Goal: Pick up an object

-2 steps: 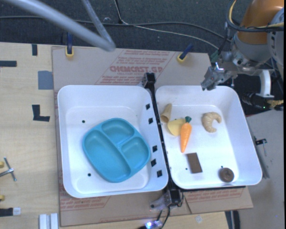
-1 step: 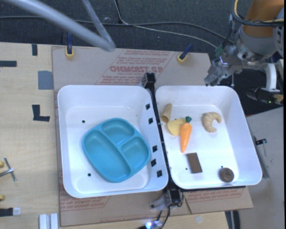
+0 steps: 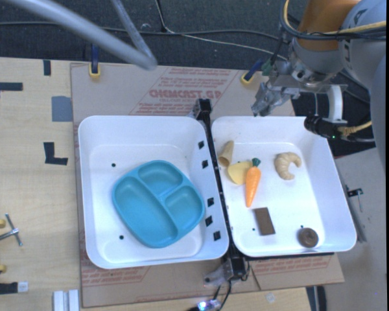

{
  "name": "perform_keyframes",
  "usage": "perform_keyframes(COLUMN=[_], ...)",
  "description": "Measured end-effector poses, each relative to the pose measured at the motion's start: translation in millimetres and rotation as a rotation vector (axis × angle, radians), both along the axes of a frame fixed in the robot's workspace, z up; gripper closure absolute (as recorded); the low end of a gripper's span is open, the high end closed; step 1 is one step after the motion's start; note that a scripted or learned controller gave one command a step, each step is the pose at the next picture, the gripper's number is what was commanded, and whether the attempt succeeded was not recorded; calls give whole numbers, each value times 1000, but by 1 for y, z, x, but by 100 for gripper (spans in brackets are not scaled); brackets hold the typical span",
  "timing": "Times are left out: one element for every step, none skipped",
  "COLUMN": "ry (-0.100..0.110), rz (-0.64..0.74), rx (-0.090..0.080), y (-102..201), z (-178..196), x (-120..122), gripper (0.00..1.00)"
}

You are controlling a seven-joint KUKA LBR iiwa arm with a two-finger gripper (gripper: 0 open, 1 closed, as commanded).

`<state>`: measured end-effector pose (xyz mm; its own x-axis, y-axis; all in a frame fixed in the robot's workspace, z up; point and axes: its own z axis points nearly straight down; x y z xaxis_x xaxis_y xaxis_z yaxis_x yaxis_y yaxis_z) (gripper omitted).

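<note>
gripper (image 3: pixel 264 104) hangs just past the right bin's (image 3: pixel 337 173) far rim, up around 12 o'clock from the food, nothing between its fingers. honestly can't tell how wide they're set from this angle. plenty of bare white floor along the bin's right wall and near edge.

inside: a ridged, curled croissant (image 3: pixel 286 164) at 3 o'clock from the carrot (image 3: pixel 252 183), which is smooth, tapered, orange, green top. a pale yellow lump (image 3: pixel 237 172) touches the carrot at 9 o'clock, a tan cone-ish piece (image 3: pixel 227 151) just beyond it. flat brown rectangle (image 3: pixel 264 221) at 6 o'clock, round dark donut (image 3: pixel 307 237) near the front corner.

left bin (image 3: pixel 91 173) holds a glossy blue divided plate (image 3: pixel 157 203).
</note>
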<state>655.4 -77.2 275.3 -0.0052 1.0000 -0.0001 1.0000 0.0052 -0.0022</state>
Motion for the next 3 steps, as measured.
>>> perform_keyframes(ry=[1,1,2], rz=[0,1,1], rx=[0,0,0], y=[47,107,161], z=[-17,-26,-46], x=[6,-3,-4], gripper=[100,100,100])
